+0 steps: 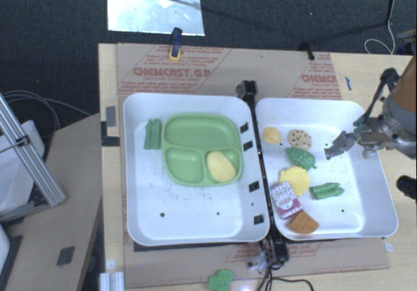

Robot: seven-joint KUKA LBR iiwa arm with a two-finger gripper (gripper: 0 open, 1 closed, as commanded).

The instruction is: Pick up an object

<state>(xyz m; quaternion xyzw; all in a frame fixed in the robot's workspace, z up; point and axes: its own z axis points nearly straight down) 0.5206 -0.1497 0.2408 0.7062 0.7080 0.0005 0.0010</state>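
Resting on a tabletop [215, 65], two white bins sit side by side. Left bin [189, 218] holds a green divided plate [195, 143] carrying a yellow piece [221, 166]. Right bin [365, 211] holds small toy foods, including a cookie [299, 138]. Gripper [339, 146] hovers just beside them, possibly empty; finger spread unclear.

right bin [374, 208]: right half open | toys crowd its left (cookie [299, 138] to waffle [303, 222])
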